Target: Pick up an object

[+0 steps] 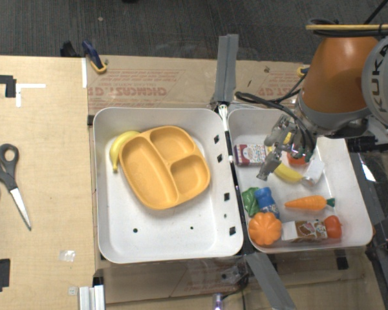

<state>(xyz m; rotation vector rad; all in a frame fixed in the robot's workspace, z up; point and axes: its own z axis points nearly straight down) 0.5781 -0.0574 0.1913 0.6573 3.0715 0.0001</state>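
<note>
Bins: two, white and shallow, side by side on the bench. Left bin [116,231] holds one yellow-orange divided tray [165,166] with three compartments, and one banana [119,146] tucked against the tray's upper-left edge. Right bin [349,166] holds several small things: one maroon carton [249,154] near its left wall, one small yellow banana toy [288,173] just below the gripper, one carrot [306,203] lying sideways, one orange pumpkin [265,229] at the lower left, one green-and-blue item [258,200] above the pumpkin, one brown packet [307,230] beside the pumpkin, and one red item [333,227] at the packet's right end. A red-orange piece [297,160] and a white piece [315,171] lie under the gripper; what they are is unclear.

The arm [339,76] reaches in from the right, its orange band large in view. The gripper [281,154] hangs low over the upper middle of the right bin, just above the banana toy, between the carton and the white piece. Whether its fingers are spread or closed cannot be told, and nothing is seen held.

The bench is pale wood with a cardboard sheet [155,82] behind the bins. One pair of scissors [10,179] lies at the left. Dark carpet runs along the top.
</note>
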